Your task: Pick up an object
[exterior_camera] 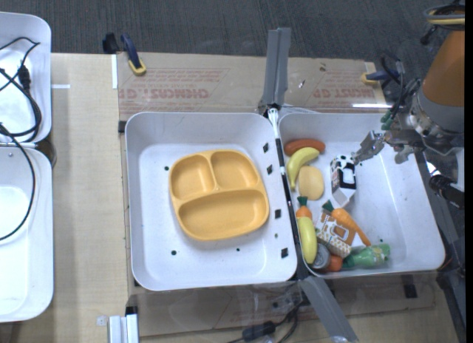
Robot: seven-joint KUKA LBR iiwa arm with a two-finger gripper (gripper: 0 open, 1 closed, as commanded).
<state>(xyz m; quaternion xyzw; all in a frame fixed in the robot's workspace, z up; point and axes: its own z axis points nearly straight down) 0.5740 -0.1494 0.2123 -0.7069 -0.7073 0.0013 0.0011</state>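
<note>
Front corner: green toy vegetable (367, 256) and a dark round item (320, 259) lie nearest the camera, at the bottom of the right bin (403, 201).
Candidate object: black-and-white carton (342, 173) (it looks like a small milk box), lying just beside my gripper (367, 147), in the upper middle of the right bin.
Near neighbours: pale yellow rounded piece (311, 183) and banana (301, 162) to the carton's left, red sausage (304, 145) above them, all close but apart from the carton.
Further pile: carrot (346, 223), printed box (334, 238) and a second banana (307, 236), crowded together along the divider.
Left bin: yellow divided plate (219, 194) in the left bin (148, 186), well apart from my work.
My tool: hanging over the right bin with nothing between the fingers; whether they stand apart or together I cannot tell from this angle.
Step, as I judge it: approach, with no grasp yet.
Doing it well: centre over the carton, straddle its narrow sides, descend straight, and stay off the pile.
</note>
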